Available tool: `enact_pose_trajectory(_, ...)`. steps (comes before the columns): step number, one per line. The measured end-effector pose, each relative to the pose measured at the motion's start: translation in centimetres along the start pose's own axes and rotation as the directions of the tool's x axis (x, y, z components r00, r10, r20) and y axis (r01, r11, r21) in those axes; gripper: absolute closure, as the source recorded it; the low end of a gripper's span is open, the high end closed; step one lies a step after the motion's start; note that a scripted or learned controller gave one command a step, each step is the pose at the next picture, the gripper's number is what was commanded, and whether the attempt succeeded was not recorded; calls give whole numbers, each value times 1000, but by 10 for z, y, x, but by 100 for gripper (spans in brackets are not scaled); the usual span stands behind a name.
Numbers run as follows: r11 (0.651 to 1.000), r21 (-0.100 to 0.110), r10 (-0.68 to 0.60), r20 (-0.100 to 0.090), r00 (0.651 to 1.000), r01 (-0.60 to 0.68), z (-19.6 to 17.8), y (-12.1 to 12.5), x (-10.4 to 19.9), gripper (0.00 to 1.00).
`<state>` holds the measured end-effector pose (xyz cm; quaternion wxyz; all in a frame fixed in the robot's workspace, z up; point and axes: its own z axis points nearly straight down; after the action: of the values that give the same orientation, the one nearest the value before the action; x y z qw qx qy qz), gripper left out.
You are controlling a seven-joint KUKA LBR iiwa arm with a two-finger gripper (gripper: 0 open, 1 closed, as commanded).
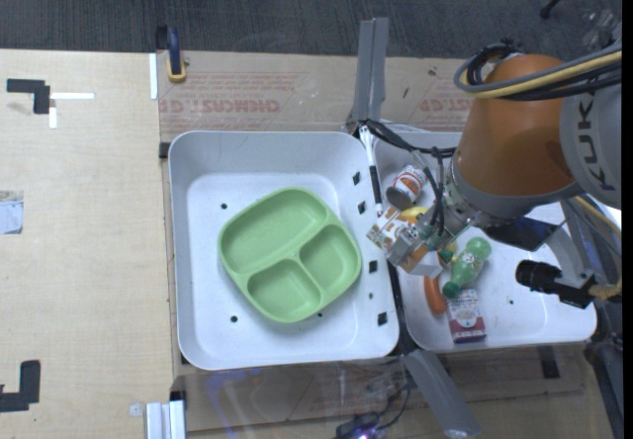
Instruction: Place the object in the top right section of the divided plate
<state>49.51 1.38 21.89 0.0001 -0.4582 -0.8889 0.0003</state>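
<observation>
1. The green divided plate (290, 256) lies tilted in the left bin (188, 229), its three sections bare.
2. The arm (514, 145) hangs over the right bin (524, 323), at three o'clock from the plate.
3. The gripper (427, 229) sits among clutter; I cannot tell its state.
4. A small carton (401, 237), perhaps the object, lies just beside it; a green bottle (467, 264), a can (404, 188) and a red box (465, 318) lie close by.

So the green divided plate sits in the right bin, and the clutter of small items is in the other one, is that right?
Not quite. The camera view shows the green plate in the left bin. The small items, such as the green bottle and the can, lie in the right bin.
</observation>
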Motion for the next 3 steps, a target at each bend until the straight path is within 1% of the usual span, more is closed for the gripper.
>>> enact_pose_trajectory(1, 999, -1, 53, 2, 999, -53, -106, 60, -63, 100)
enact_pose_trajectory(2, 993, 0, -122, 0, 993, 122, -3, 65, 30, 100)
enact_pose_trajectory(3, 987, -1, -162, 2, 987, 162, -95, 168, -26, 100)
